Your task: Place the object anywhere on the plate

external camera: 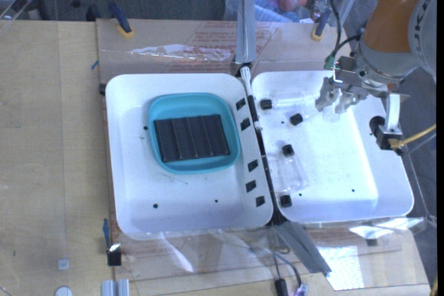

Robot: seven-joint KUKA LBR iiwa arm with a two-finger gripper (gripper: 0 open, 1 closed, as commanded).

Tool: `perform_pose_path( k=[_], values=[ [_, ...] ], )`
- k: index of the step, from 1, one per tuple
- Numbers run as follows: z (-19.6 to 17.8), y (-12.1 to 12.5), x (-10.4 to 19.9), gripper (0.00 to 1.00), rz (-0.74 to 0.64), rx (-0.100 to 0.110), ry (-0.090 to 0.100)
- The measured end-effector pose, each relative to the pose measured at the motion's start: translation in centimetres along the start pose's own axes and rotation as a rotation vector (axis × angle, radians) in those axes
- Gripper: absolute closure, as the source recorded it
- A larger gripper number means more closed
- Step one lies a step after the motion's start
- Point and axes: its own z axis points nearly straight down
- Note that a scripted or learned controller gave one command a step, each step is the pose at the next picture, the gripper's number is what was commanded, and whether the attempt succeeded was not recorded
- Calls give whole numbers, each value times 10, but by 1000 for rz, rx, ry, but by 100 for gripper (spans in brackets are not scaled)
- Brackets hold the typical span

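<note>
The step in hand looks like the pick: nothing has been brought to the plate [187, 99] yet. The tool [333, 100] hangs over the upper part of the right bin [347, 170]. It is blurred against the white floor, so I cannot tell whether it is wide, narrow, or holding anything.

The plate is a teal dish with rounded corners, sitting in the middle of the left bin [132, 184]. A dark ridged slab [191, 137] covers most of its floor.

The thing to move is probably one of several small black pieces scattered in the right bin. The nearest small black piece [296, 119] lies just left of and below the tool, and another black piece [286, 149] lies lower down. Faint clear shapes seem to lie beside them, so each may be part of a see-through item.

To do the pick well, the tool should:
- centre over the nearest piece;
- come straight down with its opening wide enough to straddle the piece;
- close only once it is low, near the bin floor.

A piece this small can easily be nudged aside or missed. A short lift to check the hold seems wise before crossing the divider [257, 142] between the bins. The carry then needs enough height to clear the divider and the plate's rim. Any release over the slab would do, since the task allows any spot on the plate.
</note>
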Motion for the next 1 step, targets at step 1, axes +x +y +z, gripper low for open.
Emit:
perform_pose_path(
  k=[1],
  values=[
    [0, 0, 0, 0, 0, 0, 0]
  ],
)
